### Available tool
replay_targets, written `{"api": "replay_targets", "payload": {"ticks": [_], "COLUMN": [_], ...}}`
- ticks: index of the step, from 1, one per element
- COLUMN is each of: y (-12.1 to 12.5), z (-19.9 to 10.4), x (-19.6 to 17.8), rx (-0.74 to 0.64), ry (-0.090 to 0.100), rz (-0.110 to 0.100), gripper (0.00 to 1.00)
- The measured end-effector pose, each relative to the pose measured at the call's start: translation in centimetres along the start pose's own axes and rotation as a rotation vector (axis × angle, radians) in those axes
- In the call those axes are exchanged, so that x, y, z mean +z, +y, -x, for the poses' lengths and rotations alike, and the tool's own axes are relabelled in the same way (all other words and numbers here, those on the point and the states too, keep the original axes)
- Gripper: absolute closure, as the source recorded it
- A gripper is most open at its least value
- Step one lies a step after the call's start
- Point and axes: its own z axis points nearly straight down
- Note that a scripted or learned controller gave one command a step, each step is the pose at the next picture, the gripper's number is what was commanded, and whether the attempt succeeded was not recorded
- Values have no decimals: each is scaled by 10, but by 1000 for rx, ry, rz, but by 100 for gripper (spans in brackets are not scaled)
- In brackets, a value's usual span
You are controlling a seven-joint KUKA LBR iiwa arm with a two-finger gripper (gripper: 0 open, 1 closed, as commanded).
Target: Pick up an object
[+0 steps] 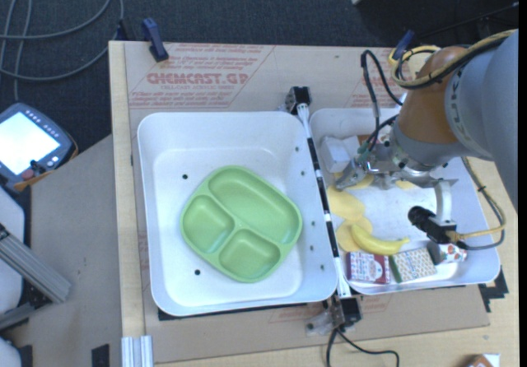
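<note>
Half the banana (372,239) hides under the tool (387,176).

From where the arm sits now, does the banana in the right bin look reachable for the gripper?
Probably yes. The gripper is low over the right bin, and the banana lies just nearer the camera with nothing on top of it. A small carton sits close beside it.

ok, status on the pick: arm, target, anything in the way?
Gripper low in right white bin, nothing seen held. Yellow banana lies loose nearby. Small cartons crowd the bin's near edge.
</note>
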Motion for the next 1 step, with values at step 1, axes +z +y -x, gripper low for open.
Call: {"api": "replay_targets", "payload": {"ticks": [1], "y": [6], "z": [-4], "x": [0], "rx": [0], "ry": [0], "rz": [0], "gripper": [0]}}
